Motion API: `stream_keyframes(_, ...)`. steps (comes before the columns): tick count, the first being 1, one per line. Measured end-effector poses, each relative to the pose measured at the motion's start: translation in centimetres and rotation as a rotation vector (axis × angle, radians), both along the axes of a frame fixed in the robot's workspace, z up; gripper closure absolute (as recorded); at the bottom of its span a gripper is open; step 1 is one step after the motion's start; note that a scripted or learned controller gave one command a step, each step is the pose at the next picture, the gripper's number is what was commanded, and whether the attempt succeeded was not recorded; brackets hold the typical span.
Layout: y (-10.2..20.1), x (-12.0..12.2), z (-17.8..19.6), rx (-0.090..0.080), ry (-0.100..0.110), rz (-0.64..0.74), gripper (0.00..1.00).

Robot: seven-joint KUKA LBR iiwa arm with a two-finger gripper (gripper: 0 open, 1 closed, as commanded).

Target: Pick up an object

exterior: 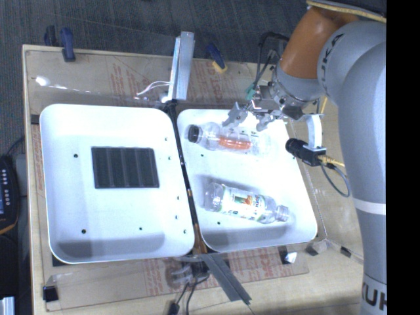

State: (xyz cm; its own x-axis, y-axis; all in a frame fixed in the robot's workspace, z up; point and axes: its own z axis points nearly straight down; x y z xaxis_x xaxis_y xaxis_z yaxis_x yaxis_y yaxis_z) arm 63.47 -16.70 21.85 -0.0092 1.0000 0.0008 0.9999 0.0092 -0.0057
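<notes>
Two clear plastic bottles lie in the right bin. The upper bottle has a black cap at its left end and an orange label. The lower bottle lies on its side with a white, green and orange label, its neck pointing right. My gripper hangs over the bin's back edge, just above the upper bottle's right half. It is open, its two fingers spread apart, and nothing sits between them.
A black ridged rectangular block lies flat in the left bin. A metal bar stands behind the divide between the bins. Blue clamps grip the bench's back edge.
</notes>
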Motion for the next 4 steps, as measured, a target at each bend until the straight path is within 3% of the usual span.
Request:
stream_keyframes(1,-3.5,1.8,-9.8,0.000,-0.006,0.071,0.00)
stream_keyframes(2,-3.4,1.8,-8.7,0.000,-0.006,0.076,1.00)
stream_keyframes(3,-4.4,0.6,-1.5,-0.001,-0.004,-0.023,1.00)
stream_keyframes(4,-4.4,0.6,-1.5,-0.001,-0.004,-0.022,0.00)
